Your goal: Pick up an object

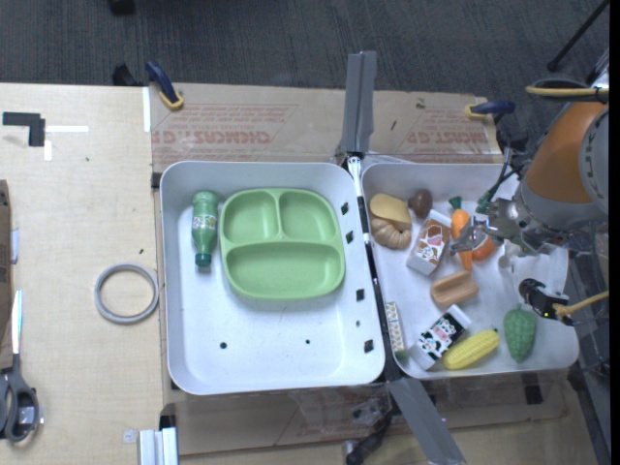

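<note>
Nearest the viewer in the right-hand bin [557,361] lie a toy corn cob [471,349], a black-and-white carton [439,336] and a bumpy green fruit [520,334]. Farther in are a hot dog [453,287], a small milk carton [430,247], a croissant [391,233], a yellow piece [389,208] and a brown ball [419,201]. The gripper [481,231] is low over an orange carrot [463,242] near the bin's far right; whether it grips anything cannot be told, so nothing appears lifted yet and the pick seems unfinished. The left bin [184,337] holds a green divided tray [283,242] and a green bottle [203,227].
</note>
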Controlling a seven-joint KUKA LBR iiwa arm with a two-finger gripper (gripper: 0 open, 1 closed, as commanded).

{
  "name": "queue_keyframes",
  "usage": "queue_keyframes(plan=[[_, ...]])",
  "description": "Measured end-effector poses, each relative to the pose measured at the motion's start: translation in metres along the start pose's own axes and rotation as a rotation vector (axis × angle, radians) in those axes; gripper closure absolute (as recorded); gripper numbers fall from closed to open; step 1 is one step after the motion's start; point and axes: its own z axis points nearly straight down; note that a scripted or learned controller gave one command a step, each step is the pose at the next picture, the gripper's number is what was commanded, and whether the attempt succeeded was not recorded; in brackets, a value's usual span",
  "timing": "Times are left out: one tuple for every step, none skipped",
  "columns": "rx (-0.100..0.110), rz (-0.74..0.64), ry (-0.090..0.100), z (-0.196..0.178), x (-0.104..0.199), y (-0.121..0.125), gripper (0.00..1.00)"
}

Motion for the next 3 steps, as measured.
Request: queue_keyframes(plan=[[0.002,0.001,0.000,-0.009,-0.001,0.000,1.00],[0.004,0.010,0.001,-0.069,0.038,-0.045,1.00],[0.003,0.028,0.000,-0.143,0.065,-0.111,1.00]])
